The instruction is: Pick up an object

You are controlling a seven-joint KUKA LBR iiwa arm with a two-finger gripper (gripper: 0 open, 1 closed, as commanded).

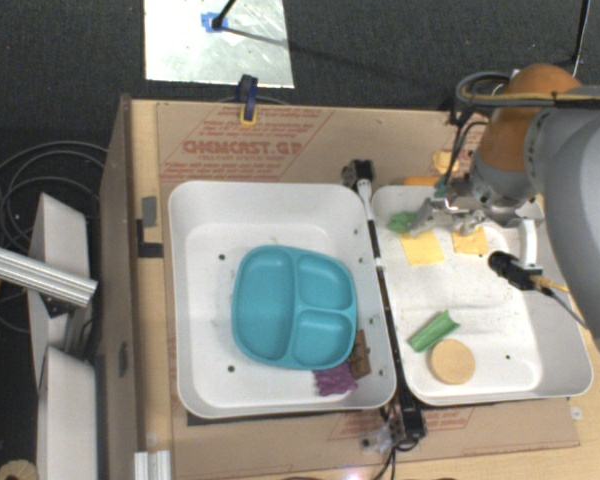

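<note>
One grey arm (570,158) reached in from the right, its gripper (442,211) low over the right bin (540,368), near a yellow square (423,249); finger state unclear.

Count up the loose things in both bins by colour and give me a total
Teal: 1, divided plate
Green: 2, long piece, small piece
Yellow: 2, larger square, smaller square
Tan: 1, round disc
Purple: 1, crinkled piece
Brown: 1, small piece
Total: 8, with the arm hiding part of the right bin.
</note>
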